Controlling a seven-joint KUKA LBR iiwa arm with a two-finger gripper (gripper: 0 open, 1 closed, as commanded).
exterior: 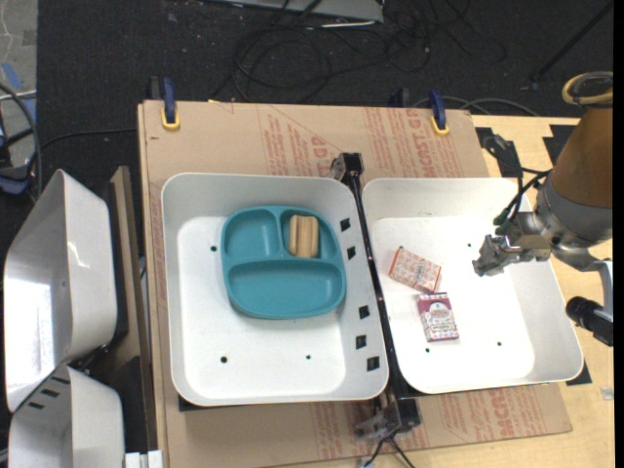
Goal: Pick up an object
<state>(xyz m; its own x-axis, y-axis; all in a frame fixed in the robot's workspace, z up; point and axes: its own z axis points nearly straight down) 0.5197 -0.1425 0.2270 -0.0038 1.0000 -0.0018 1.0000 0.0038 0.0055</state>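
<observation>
I've got the gripper (490, 258) over the right bin (546, 359), nothing between its fingers; open or closed, can't tell. Nearest target, the small pink packet (414, 269), lies just left of it, long axis slanting down-right; second packet (438, 317) sits below-left.

A robotics lab, most likely: behind the tool (490, 258), loose black cables (292, 42) trail over dark carpet, and a bare plywood surface (292, 135), held by yellow-handled clamps (171, 115), carries two shallow white plastic bins (190, 291).
</observation>
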